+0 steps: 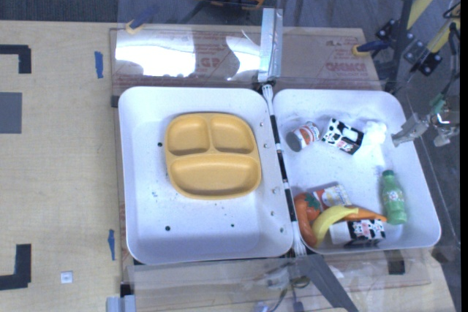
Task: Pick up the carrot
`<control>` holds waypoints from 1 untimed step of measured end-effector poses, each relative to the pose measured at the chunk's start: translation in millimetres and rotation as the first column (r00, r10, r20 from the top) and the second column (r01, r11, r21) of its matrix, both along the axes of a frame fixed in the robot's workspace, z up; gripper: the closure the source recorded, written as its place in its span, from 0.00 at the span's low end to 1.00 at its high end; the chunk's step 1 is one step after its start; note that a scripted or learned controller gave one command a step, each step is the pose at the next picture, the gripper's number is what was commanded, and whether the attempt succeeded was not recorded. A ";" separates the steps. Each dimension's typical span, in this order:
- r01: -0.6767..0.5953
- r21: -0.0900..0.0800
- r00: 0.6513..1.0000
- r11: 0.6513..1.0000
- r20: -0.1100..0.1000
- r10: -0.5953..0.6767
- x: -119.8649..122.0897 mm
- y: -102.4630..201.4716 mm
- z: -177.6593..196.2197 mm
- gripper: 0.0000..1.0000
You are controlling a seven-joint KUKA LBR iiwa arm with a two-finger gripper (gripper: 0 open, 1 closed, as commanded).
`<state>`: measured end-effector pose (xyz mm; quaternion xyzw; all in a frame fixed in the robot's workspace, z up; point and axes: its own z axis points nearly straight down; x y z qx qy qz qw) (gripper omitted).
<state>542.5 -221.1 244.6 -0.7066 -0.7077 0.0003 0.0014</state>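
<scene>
Carrot (302,211), just one, lies against the right bin's (420,179) front-left corner beside one banana (333,219); gripper (433,122) jaws unreadable.

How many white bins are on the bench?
2. The left bin holds a yellow divided plate; the right bin beside it holds the carrot, a banana, a green bottle and other items.

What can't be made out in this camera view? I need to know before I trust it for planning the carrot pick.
- Carrot: mostly hidden under the banana and a small packet in the right bin; its full length is hidden.
- Gripper: small and cluttered at the right edge; finger state unreadable.
- Small can and black-and-white carton: labels too small to read.
- Green bottle: label blurred.
</scene>
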 end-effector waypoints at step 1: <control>0.258 -0.004 0.966 0.966 0.007 -0.258 12.0 -2.3 72.2 0.00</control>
